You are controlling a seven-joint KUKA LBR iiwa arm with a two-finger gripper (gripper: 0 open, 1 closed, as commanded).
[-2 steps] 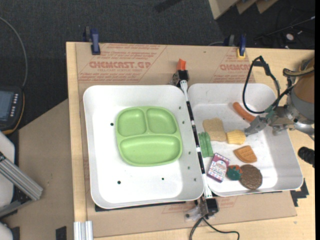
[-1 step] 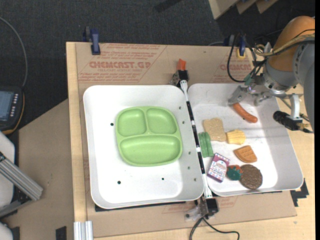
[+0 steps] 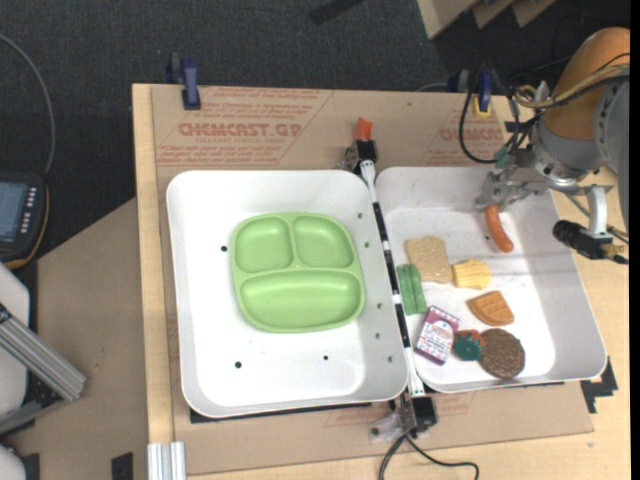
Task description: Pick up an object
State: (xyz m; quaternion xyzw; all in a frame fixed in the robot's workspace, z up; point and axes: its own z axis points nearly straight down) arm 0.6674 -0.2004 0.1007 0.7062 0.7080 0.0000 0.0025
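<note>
Camera view: fixed above, looking down at a slant on both bins.
Tabletop (image 3: 250,118): brown board with red print, blue clamps at the far edge.
Left bin (image 3: 200,368): shallow, white; holds a green divided plate (image 3: 297,271) near its middle, three compartments, two small ones on the far side and one long one on the near side.
Right bin (image 3: 570,308): shallow, white; touches the left bin along a dark seam.
Arm (image 3: 590,88): grey with an orange band, reaching in from the right over the far right corner of the right bin.
Hand (image 3: 497,194): low over the far part of the right bin, just above the top end of the sausage; cannot tell whether it is spread or pressed together, and nothing is seen pinched in it.
Sausage (image 3: 498,229): red-orange, lying in the right bin on a slant, its far end just beside the hand.
Cracker (image 3: 431,258): tan, flat, near the bin's middle.
Cheese wedge (image 3: 472,273): yellow, just right of the cracker.
Green block (image 3: 410,288): long, lying along the left wall of the right bin.
Orange slice (image 3: 491,309): ridged piece, nearer the camera than the cheese wedge.
Purple packet (image 3: 436,334): tilted, near the front left of the right bin.
Teal piece (image 3: 467,346): small, between the purple packet and the brown patty.
Brown patty (image 3: 502,353): round, touching the teal piece, near the front wall.
</note>
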